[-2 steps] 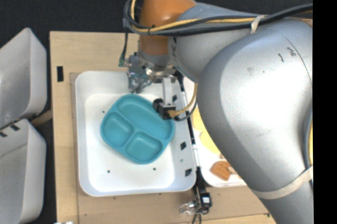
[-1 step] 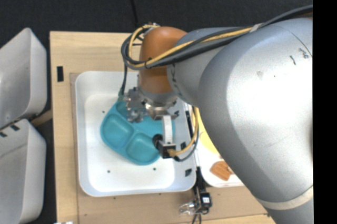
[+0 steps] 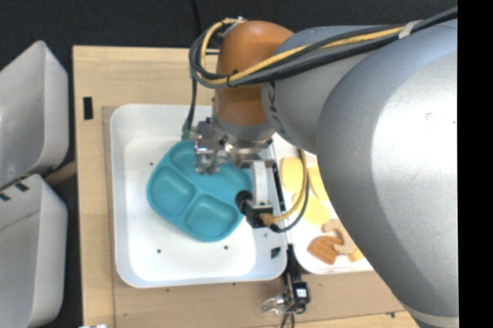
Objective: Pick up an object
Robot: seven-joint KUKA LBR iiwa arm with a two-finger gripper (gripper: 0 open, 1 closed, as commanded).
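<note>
Here your pincer (image 3: pixel 209 158) sits low over the far edge of the blue divided tray (image 3: pixel 194 194), and you cannot tell from above whether it is spread or pressed together. The tray lies in the left white bin (image 3: pixel 131 257), toward its right side. Right of it, in the other bin (image 3: pixel 308 261), you see a yellow piece (image 3: pixel 293 174) and tan pieces (image 3: pixel 331 246) near the front.

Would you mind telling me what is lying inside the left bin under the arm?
A blue divided plate lies tilted on the floor of the left bin, with three compartments showing. The gripper and wrist cover its upper right edge, so whatever lies under them cannot be seen.
</note>
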